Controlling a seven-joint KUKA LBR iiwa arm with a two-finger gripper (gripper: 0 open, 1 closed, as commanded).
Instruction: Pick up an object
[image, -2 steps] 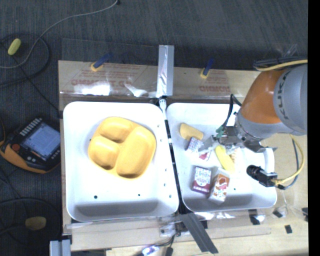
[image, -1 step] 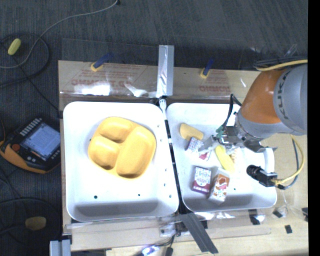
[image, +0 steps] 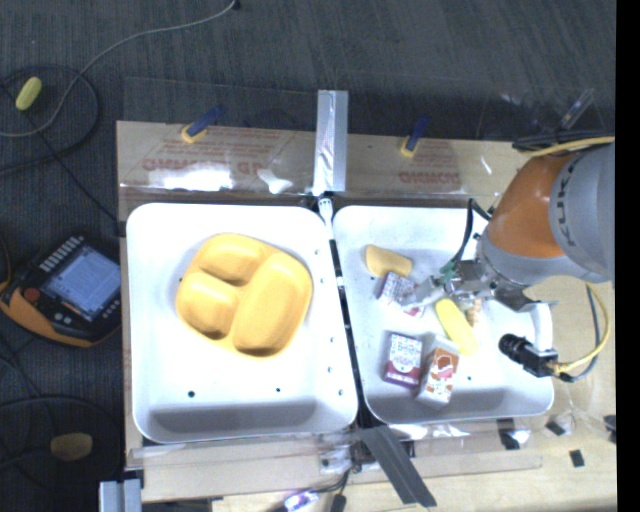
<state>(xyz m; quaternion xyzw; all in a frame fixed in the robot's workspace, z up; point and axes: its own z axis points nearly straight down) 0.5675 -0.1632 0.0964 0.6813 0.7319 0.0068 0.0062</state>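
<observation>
In the right bin (image: 520, 400), right of centre, the gripper (image: 462, 288) hangs over a yellow block (image: 455, 326), whether its jaws are spread or pressed together I cannot tell.

Arm (image: 560, 215) cut off at right edge — small packet (image: 398, 290) print unreadable.

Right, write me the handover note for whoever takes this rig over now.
Gripper: low in the right bin, over the upper end of the yellow bar; grip not confirmed.
Right bin also holds a yellow wedge, a crumpled wrapper, a dark red box and a small carton.
Left bin: a large yellow moulded piece.
Done: nothing visibly lifted.
Left: secure one object and raise it.
</observation>
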